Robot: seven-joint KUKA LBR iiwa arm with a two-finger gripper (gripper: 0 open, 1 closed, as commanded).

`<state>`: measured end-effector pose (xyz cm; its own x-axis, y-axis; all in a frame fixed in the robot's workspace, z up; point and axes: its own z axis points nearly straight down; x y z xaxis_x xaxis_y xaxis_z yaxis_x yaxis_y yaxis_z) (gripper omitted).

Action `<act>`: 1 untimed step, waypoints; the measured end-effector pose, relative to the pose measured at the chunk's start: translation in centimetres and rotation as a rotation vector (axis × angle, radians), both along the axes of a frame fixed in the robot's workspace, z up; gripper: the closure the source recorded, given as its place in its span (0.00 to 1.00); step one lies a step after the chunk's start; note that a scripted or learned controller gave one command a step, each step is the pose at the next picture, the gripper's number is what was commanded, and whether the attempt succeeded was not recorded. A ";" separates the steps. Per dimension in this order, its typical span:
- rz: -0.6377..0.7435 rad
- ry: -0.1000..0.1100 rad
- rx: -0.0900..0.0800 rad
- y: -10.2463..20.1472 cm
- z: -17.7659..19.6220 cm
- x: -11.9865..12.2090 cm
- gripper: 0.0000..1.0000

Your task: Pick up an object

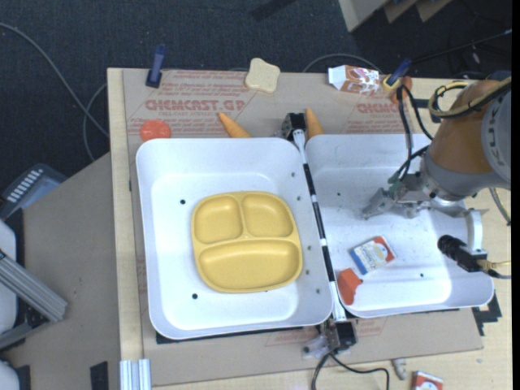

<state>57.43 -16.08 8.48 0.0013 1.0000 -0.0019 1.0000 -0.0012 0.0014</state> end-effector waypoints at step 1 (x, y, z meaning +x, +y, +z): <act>0.001 -0.002 -0.001 -5.6 4.9 4.4 0.00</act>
